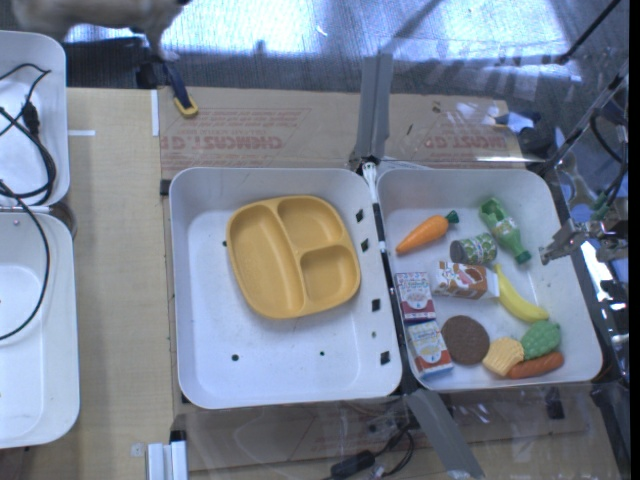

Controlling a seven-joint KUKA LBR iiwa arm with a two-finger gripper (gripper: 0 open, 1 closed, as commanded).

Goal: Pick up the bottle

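Two shallow white bins are seen side by side on a pale wooden surface. In the left bin a yellow three-compartment plastic plate is laid. In the right bin, the small green plastic bottle is found lying near the far right corner, just beside a green-labelled can and a toy carrot. A yellow toy banana is placed nearer the front. The tool is seen at the right bin's right edge; its opening cannot be told.
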